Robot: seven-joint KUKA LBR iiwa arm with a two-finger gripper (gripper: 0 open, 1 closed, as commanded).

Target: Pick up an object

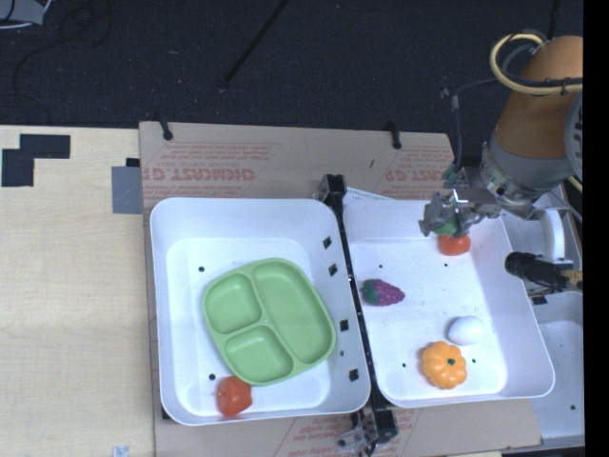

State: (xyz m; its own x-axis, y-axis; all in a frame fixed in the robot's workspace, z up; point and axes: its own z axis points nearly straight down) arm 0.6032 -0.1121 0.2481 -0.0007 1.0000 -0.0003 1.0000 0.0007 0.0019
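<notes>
Upside-down red print, seemingly "CHEMCRAFT", on the cardboard sheet (285, 165).

Lighting even, diffuse, from overhead. Both white bins (166, 255) bright, near clipping, little wall detail. Soft short shadows under items left of and below the gripper (455, 219). Dark floor above it is underexposed, noisy. Resolution low; gripper itself soft, slightly smeared. Faint sheen on the green tray (271, 320) far left.

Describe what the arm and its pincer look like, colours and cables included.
The arm is bulky and rounded, with an orange-tan segment above a grey wrist section. A yellowish cable loops over its top. The pincer is a small grey metal assembly, with dark thin wiring running up beside it.
</notes>
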